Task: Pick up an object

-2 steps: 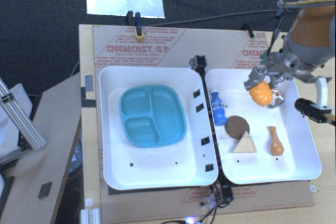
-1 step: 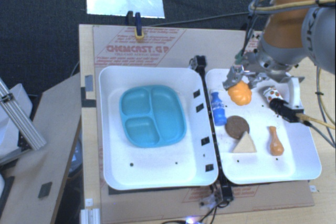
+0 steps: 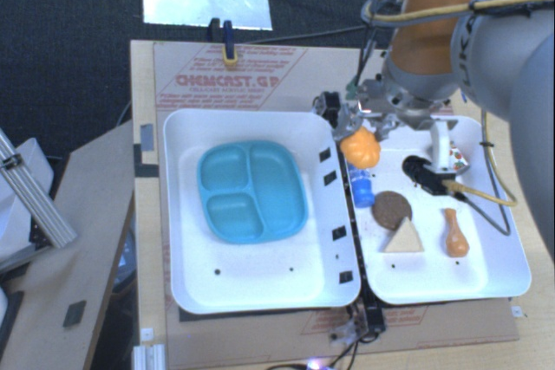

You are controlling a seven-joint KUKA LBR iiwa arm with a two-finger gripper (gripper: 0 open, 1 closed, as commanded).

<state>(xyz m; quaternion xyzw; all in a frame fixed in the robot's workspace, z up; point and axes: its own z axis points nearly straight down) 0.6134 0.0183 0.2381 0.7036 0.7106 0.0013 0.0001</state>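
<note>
At the right bin's (image 3: pixel 512 273) inner top corner, my pincer (image 3: pixel 364 124) sits over the orange fruit (image 3: pixel 362 149); I can't tell its opening. It looks light, smooth, rounded: I'd grip across its middle.

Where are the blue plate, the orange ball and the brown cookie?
blue plate (image 3: pixel 252 190): camera view, on the central divider ridge.
orange ball (image 3: pixel 362 149): camera view, on its rounded top.
brown cookie (image 3: pixel 392 207): camera view, on its flat face.
</note>
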